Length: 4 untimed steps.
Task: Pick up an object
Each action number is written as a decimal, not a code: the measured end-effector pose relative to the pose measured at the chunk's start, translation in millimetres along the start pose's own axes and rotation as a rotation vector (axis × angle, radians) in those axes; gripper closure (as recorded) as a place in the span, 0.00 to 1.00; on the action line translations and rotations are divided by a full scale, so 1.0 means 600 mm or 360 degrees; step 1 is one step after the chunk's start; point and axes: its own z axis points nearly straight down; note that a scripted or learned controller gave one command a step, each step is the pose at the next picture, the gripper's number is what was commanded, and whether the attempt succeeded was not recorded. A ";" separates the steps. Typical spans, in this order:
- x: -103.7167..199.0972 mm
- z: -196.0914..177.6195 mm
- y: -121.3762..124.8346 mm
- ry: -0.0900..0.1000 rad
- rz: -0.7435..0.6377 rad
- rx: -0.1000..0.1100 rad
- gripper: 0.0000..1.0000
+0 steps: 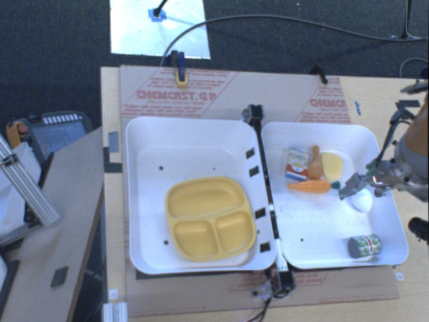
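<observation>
The right bin (322, 247) holds several small items. An orange carrot (310, 187) lies flat in the middle. Behind it are a small white, red and blue carton (297, 164), a brown pear-shaped piece (315, 163) and a pale yellow piece (332, 166). A white egg-like object (362, 202) rests to the right of the carrot. A can with a green label (364, 245) lies on its side near the front right corner. My gripper (362, 185) reaches in from the right, low over the white object and just right of the carrot's tip. Nothing shows in its grasp.
The left bin (134, 200) holds a yellow divided plate (211, 217). A black clipped divider (263, 193) separates the two bins. Open floor in the right bin lies at the front left. A grey panel and metal rail (27, 186) stand off the bench at the left.
</observation>
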 end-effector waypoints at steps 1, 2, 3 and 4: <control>-0.011 0.097 -0.010 0.0000 0.0003 0.0002 0.00; -0.010 0.170 -0.009 0.0000 0.0003 -0.0001 0.00; -0.011 0.148 -0.007 -0.0003 0.0002 -0.0008 1.00; -0.023 0.046 -0.003 -0.0006 0.0000 -0.0012 1.00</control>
